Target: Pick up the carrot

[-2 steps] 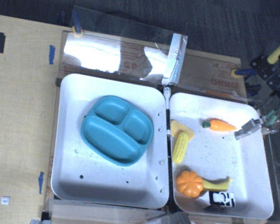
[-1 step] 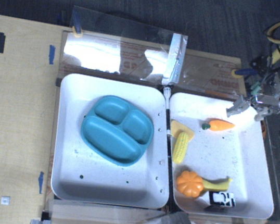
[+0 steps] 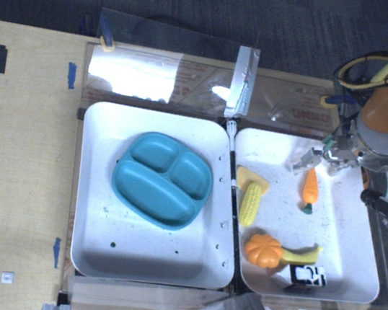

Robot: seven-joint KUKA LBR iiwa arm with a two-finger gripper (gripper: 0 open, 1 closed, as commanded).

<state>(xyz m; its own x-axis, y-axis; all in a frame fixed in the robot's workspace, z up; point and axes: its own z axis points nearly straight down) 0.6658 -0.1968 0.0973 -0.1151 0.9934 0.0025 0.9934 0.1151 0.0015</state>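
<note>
The carrot (image 3: 310, 189) is small and orange with a green end, and lies in the right bin (image 3: 356, 235) near its far side, green end toward the front. My gripper (image 3: 322, 163) hangs at the far edge of that bin, just above the carrot's orange end. Its fingers stand apart and open, with the carrot below them and not between them. The grey arm with its orange band comes in from the upper right.
The right bin also holds a corn cob (image 3: 250, 203) on a yellow wedge, an orange pumpkin (image 3: 264, 251), a banana (image 3: 300, 253) and a small black-and-white object (image 3: 306, 275). A blue divided plate (image 3: 163, 179) lies in the left bin (image 3: 87, 229).
</note>
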